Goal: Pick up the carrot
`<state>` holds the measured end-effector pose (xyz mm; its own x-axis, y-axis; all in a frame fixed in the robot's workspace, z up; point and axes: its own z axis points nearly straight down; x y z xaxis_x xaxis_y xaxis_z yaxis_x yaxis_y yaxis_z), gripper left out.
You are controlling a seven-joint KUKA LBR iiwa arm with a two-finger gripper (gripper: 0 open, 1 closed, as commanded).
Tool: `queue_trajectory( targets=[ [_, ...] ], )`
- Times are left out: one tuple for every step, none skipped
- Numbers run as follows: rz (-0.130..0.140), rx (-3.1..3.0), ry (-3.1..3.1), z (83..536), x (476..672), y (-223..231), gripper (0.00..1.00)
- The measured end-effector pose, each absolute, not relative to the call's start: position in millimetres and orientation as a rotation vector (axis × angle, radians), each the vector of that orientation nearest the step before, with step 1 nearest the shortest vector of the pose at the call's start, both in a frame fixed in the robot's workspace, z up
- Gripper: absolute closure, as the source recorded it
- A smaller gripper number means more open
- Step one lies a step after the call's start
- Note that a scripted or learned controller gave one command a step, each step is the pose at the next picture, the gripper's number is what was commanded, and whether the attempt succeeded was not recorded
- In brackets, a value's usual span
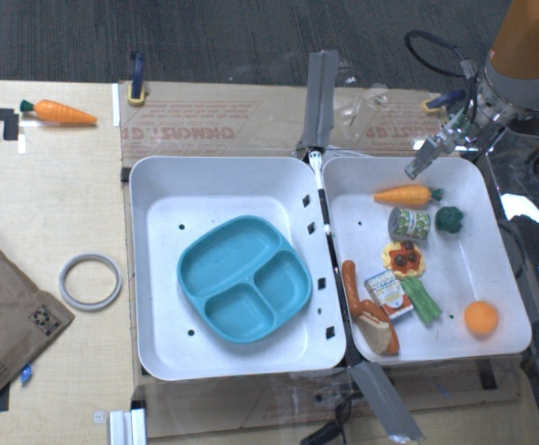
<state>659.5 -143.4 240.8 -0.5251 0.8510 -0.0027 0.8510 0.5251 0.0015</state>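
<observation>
An orange carrot point(404, 194) with a green top lies on its side near the back of the right bin point(501, 239), its top pointing right. A second carrot point(58, 112) lies on the bench at the far left, outside both bins. My gripper point(424, 162) hangs over the right bin's back edge, just above and slightly right of the bin's carrot, not touching it. Nothing shows in its grasp.
The right bin also holds a green can point(408, 223), broccoli point(449, 219), a pizza piece point(404, 260), a juice box point(388, 295), a sausage point(351, 288) and an orange point(481, 318). A blue divided plate point(244, 278) lies in the left bin point(148, 248). A tape ring point(90, 280) lies on the bench.
</observation>
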Motion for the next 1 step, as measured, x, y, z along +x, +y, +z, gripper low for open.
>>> queue_trajectory(
  targets=[
    [0.0,1.205,2.897,246.2,659.9,-134.5,0.0]
  ],
)
